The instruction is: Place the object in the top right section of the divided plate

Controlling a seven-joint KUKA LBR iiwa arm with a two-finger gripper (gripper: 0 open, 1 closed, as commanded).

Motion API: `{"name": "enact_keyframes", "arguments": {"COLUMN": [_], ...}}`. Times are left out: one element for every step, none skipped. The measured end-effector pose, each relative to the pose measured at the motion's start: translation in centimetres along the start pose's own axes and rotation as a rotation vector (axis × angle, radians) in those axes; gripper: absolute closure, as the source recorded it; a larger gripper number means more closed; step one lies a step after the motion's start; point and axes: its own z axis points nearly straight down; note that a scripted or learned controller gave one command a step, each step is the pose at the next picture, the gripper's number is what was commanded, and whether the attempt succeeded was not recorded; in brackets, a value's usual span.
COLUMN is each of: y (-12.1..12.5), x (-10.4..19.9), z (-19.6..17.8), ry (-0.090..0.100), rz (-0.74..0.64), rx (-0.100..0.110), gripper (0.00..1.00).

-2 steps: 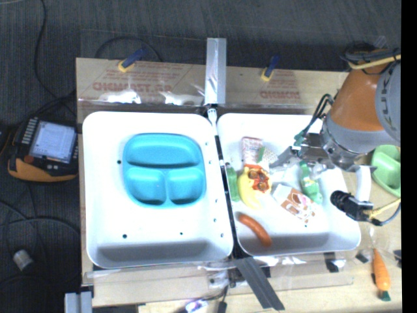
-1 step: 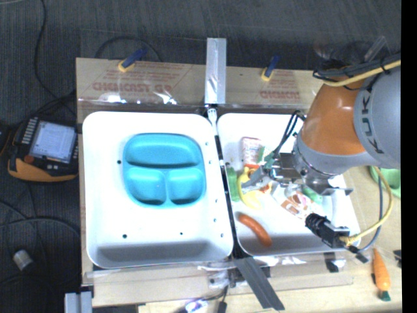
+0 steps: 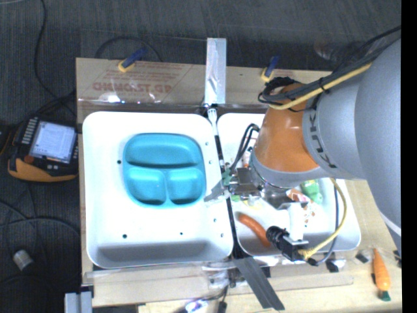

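A blue divided plate (image 3: 163, 169) lies in the left bin (image 3: 104, 240), with one wide section at the top and two smaller ones below. The arm's orange band (image 3: 287, 142) hangs over the right bin (image 3: 345, 233). Beneath it, my gripper (image 3: 268, 199) is low over the bin's left half, mostly hidden by the wrist. An orange carrot-shaped object (image 3: 251, 226) lies on the bin floor just below and left of the gripper. Green and white pieces (image 3: 309, 192) peek out to the right of the wrist.
A ridge (image 3: 225, 175) divides the two bins. Black and yellow cables (image 3: 313, 243) loop through the right bin's front. Another small carrot (image 3: 381, 276) lies on the bench at the far right. A handheld device (image 3: 45, 147) rests on the floor to the left.
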Motion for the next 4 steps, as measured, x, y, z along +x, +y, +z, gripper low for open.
{"name": "enact_keyframes", "arguments": {"y": [1.1, 2.0, 2.0, 2.9], "x": [4.0, 10.2, 10.2, 7.8], "z": [4.5, -3.6, -3.6, 2.9], "ry": [-0.018, -0.005, -0.005, -0.005], "rz": [0.062, 0.122, 0.122, 0.229], "rx": [-0.035, -0.003, -0.003, -0.001], "gripper": [0.00, 0.00, 0.00, 0.00]}}
